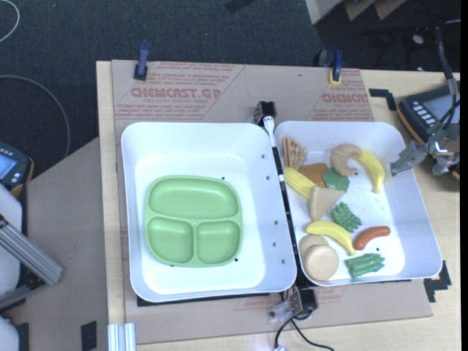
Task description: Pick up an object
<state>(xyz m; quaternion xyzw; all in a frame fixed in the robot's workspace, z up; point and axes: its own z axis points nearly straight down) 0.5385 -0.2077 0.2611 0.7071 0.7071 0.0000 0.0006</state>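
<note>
Nearest to us, along the bench's front edge, we see a black cable [292, 335] trailing from a small clamp at the seam between the two bins. Just behind it, in the right bin [417, 225], a round tan bun [320, 260] sits in the front left corner, with a green leafy piece [364, 265] beside it to the right. A yellow banana [330, 232] lies just above the bun, and a red sausage [372, 235] lies to its right. Next come a small green vegetable [344, 216] and a pale wedge [322, 200]. Farther back, we find a second yellow banana [297, 181], a brown piece [314, 172], a dark green piece [336, 179], a tan croissant [345, 156], a third banana [374, 170] curving along the croissant's right side, and a ridged cracker-like piece [294, 151] near the far left corner.

The left bin [139, 196] holds a green divided plate [194, 220], lying flat with three compartments.

At the right edge, the gripper [406, 161] hangs over the right bin's far right rim, apart from all the food pieces. We cannot tell how far its jaws are spread, and we see nothing held in it.

Farthest back, a blue clip [141, 61] and a yellow-and-blue clip [336, 67] pin the brown board [175, 90] under the bins.
</note>
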